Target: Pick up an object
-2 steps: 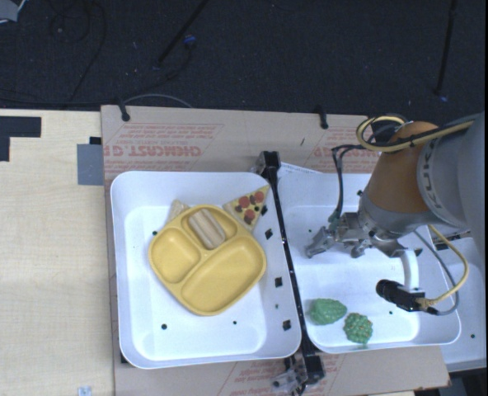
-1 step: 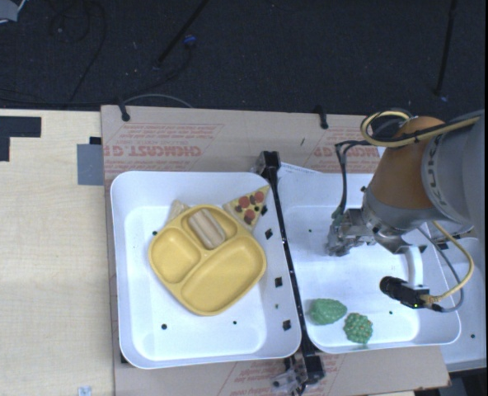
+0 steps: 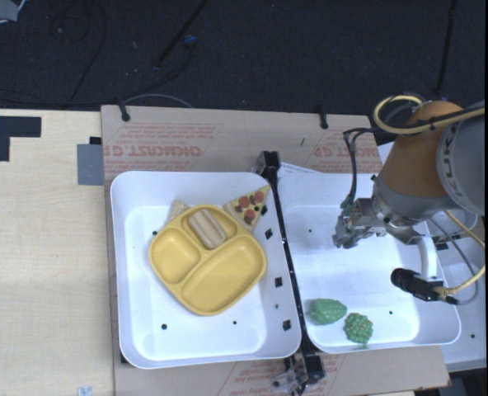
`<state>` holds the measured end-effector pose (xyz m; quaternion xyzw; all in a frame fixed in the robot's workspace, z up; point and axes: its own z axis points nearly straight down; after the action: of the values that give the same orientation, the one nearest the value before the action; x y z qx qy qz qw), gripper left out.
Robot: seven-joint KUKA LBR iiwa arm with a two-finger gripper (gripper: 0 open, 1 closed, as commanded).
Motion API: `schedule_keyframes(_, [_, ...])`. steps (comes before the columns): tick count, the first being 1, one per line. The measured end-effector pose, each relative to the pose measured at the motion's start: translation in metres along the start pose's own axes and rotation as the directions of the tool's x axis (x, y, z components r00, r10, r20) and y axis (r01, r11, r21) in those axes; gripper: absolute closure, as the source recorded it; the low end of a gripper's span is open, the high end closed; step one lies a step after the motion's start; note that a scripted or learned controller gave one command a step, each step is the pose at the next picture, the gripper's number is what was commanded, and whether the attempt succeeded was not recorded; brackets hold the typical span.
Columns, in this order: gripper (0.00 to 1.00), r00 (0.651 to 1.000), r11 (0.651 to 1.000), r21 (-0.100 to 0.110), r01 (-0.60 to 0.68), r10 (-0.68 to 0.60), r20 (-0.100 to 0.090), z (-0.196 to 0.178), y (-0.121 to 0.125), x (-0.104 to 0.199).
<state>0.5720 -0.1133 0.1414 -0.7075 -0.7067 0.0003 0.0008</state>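
Green toy vegetables are the nearest candidates here: a leafy green piece (image 3: pixel 327 310) and a knobbly green piece (image 3: pixel 358 327) lie just beside each other near the front wall of the right bin (image 3: pixel 310 213). Over in the left bin (image 3: pixel 137 221) sits a yellow divided plate (image 3: pixel 219 275) with a tan bread-like piece (image 3: pixel 206 227) in one compartment, and a pizza slice (image 3: pixel 249 205) resting by the plate's far edge.

And the end effector (image 3: pixel 349 229) is up in the middle of the right bin, well apart from both green pieces, nothing seen between its fingers; whether they are spread or closed I cannot tell from this angle.

Now the risks. I'd say a straight drop from here finds bare bin floor, a clean miss. Go for the greens and the trouble changes: they sit close together and near the wall, so a finger could land on one and nudge the other, or scrape the rim. Rounded, bumpy shapes like these may also squirt out of a pinch. The divider (image 3: pixel 279 238) between the bins is another snag if the arm crosses left.
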Motion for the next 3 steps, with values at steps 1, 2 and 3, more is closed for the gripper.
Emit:
schedule_keyframes(1, [1.0, 1.0, 1.0, -0.003, 0.002, -0.002, 0.001, -0.062, 0.003, 0.001])
schedule_keyframes(2, [1.0, 1.0, 1.0, -0.003, 0.002, -0.002, 0.001, -0.102, 0.003, 0.0])
schedule_keyframes(3, [1.0, 1.0, 1.0, 0.002, 0.004, -0.004, -0.001, -0.09, 0.005, 0.046])
